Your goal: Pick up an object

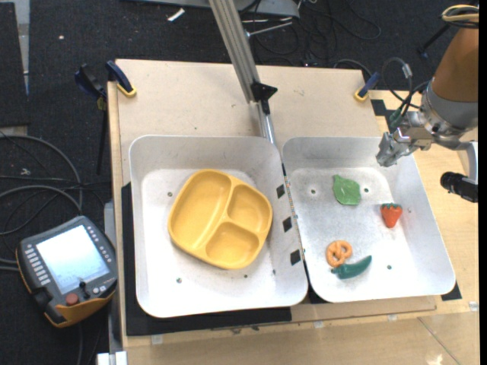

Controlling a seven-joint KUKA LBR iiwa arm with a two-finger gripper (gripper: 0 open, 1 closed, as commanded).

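Camera view, worktop (pixel 198 97): pale wooden board seen from above at a slant, bearing two shallow white bins side by side.
Left bin (pixel 152 280): held a yellow divided plate (pixel 221 217) with three compartments, lying flat near the middle.
Right bin (pixel 426 265): held four small toy foods, all apart from the arm.
Green leaf (pixel 347 190): flat, near the bin's upper middle; judged light and thin, hard to pinch from above, best taken across its narrow width.
Red strawberry (pixel 391 214): toward the right wall, clear of the others; judged light, rigid, rounded and perhaps slippery, best taken across its widest part.
Orange pretzel (pixel 338 251): lower middle, touching or just beside the dark green pepper (pixel 353 268); judged light and stiff, with holes and a low profile.
Likely pick: strawberry or leaf, since the pretzel and pepper lay crowded together.
Arm (pixel 456 74): grey with orange band, reaching in from the right.
Jaws (pixel 389 152): hung over the right bin's upper right corner, near the leaf but not touching any toy; nothing seen between them; released or clenched could not be told.
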